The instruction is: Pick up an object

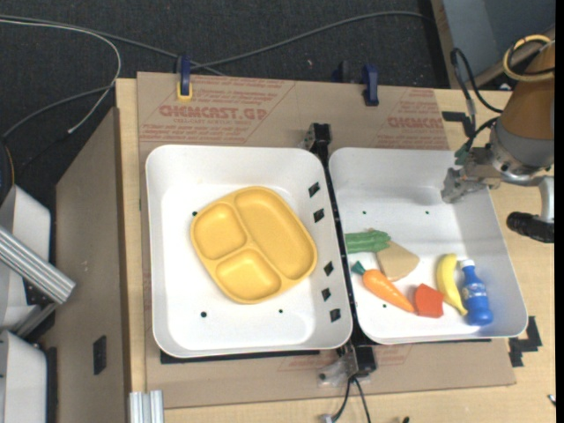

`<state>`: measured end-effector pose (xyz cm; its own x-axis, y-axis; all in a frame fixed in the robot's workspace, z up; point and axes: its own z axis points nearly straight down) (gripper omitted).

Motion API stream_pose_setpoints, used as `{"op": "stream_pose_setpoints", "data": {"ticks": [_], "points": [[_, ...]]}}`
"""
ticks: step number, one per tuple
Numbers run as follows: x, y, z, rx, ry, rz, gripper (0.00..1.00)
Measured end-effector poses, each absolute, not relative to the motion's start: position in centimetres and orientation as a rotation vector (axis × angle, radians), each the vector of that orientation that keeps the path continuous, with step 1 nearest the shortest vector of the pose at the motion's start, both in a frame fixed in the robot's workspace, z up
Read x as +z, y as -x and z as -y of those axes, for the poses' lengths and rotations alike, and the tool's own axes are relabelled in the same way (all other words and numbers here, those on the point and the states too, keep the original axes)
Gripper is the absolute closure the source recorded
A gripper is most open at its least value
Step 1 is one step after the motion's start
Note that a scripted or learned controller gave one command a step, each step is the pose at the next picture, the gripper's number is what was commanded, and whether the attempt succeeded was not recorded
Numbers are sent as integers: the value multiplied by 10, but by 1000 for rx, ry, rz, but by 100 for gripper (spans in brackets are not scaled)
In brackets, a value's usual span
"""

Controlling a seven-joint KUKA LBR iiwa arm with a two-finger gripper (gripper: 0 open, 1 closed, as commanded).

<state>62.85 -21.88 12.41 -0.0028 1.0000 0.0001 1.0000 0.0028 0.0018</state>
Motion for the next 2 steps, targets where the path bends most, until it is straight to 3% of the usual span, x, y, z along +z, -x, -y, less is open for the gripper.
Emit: {"op": "stream_pose_setpoints", "data": {"ticks": [2], "points": [[236, -640, 217, 6, -2214, -2219, 100]]}}
